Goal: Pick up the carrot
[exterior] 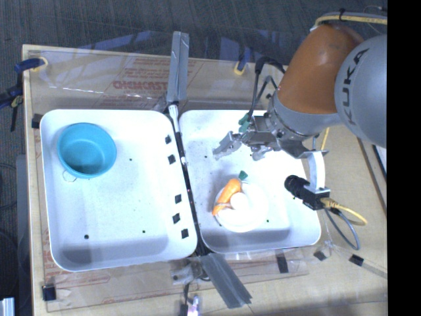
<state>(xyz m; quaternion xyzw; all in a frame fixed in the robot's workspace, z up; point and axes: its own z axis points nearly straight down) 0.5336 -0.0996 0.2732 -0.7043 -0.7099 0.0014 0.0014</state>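
A grey KUKA arm [358, 78] with its orange band [322, 58] reaches in from the right of the frame, its two-finger gripper [242, 149] hanging over the upper middle of the right-hand white bin [279, 232]. The fingers [225, 145] stand spread apart, pointing toward the frame's left, with nothing between them.

The carrot [228, 194], orange with a small green tip at its upper end, lies in the lower middle of that same bin, below the gripper and apart from it. It leans against the left edge of a white round dish [247, 212], touching it; whether it rests partly on the rim cannot be told from here.

In the left-hand bin [99, 242], a blue bowl [86, 149] sits upright in the upper left corner, well apart from everything else. A dark divider [181, 186] with small black clips runs between the two bins, down the middle of the frame.

A yellow cable [345, 212] loops out from a black fitting [299, 188] by the right bin's right edge, and the wooden bench [368, 282] under both bins carries a clear sheet with red lettering [141, 83] along the top of the frame.
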